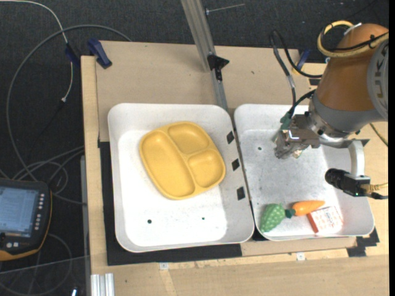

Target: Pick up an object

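In the right bin (265, 184) a green knobbly toy (272, 217) lies at the front edge. Beside it is an orange carrot-shaped toy (305, 207), and a small red and white carton (325, 219) sits just right of that. My gripper (287, 148) hangs over the upper middle of the right bin, well behind these three things. Nothing shows between its fingers. A yellow divided plate (181, 159) rests in the left bin (179, 227).
A metal pole (203, 36) slants across the bench behind the bins. A black camera module (345, 182) sticks out of the wrist over the right bin. Black clips (236, 164) sit along the seam between the bins. A tablet (21, 217) lies at far left.
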Available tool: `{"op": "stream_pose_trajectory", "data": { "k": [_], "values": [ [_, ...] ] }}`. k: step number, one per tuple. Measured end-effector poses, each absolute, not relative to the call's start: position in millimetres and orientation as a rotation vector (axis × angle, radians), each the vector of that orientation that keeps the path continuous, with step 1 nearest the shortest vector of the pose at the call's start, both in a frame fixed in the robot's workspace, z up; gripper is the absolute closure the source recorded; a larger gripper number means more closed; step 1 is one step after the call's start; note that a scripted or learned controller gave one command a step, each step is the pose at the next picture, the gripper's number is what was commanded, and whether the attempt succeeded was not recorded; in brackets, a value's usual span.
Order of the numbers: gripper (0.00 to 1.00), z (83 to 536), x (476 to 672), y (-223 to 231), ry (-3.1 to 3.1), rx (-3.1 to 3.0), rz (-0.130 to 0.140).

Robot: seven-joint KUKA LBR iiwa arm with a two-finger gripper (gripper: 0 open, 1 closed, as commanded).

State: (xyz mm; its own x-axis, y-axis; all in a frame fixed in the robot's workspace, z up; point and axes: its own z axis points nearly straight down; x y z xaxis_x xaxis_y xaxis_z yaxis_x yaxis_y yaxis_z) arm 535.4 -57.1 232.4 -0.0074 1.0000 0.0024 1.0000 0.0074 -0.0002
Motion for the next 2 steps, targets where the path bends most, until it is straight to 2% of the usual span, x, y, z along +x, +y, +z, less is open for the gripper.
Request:
{"op": "stream_pose_trajectory", "data": {
  "k": [1, 2],
  "values": [
    [1.00, 230, 537.4, 4, -2.228, -2.210, -0.002],
    [1.00, 241, 553.6, 56, -2.229, -2.214, -0.005]
  ]
}}
